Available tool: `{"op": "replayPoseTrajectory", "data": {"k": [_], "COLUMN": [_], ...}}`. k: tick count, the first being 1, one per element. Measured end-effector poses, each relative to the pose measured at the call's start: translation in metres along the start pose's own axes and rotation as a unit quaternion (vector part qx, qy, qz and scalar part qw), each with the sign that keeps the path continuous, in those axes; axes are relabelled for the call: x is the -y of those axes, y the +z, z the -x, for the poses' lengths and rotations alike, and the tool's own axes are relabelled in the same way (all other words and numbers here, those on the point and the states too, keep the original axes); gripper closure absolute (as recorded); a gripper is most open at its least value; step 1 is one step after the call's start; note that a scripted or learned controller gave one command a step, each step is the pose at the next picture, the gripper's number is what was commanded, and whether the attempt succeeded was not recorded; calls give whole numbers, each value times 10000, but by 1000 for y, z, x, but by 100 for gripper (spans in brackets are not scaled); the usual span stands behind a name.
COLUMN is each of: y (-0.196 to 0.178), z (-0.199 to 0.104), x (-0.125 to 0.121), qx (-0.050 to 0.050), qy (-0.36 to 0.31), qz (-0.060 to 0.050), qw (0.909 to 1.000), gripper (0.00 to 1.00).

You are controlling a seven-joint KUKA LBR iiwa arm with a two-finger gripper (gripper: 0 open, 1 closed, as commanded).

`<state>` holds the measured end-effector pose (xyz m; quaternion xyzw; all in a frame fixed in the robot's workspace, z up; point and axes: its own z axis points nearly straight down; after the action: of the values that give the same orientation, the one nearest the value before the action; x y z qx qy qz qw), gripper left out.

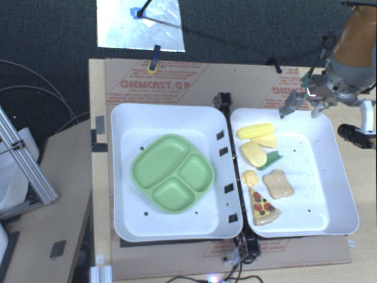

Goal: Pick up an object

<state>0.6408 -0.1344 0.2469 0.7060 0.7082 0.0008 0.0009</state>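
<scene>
The grey arm with its orange band is reaching in from the right, and its gripper [304, 105] is hanging over the far rim of the right bin [336, 175], near that bin's upper corner. Its two fingers [290, 107] are standing spread apart with nothing between them. All the toy food is lying along the left side of the right bin, apart from the gripper. A yellow corn cob [255, 131] is lying nearest the far rim, with a pale yellow wedge [267, 141] touching its near side. Just below them a yellow rounded piece [254, 154] is resting beside a small green leaf [273, 158]. Farther toward the near rim, a small yellow lump [250, 177] is sitting next to a tan slice of bread [277, 184], and a pizza slice [263, 207] with red dots is lying closest to the near edge. In the left bin [126, 122] a green divided plate [172, 173] with three compartments is sitting near the middle. Both bins are resting side by side on a cardboard sheet [177, 81] printed in red.
</scene>
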Motion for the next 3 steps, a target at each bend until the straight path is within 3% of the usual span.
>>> {"op": "replayPoseTrajectory", "data": {"k": [1, 2, 3], "y": [163, 159, 148], "z": [60, 26, 27], "x": [14, 83, 79], "qx": [-2, 0, -1], "qy": [34, 23, 6], "qz": [-59, 19, 46], "qw": [10000, 10000, 10000], "gripper": [0, 0, 100]}}
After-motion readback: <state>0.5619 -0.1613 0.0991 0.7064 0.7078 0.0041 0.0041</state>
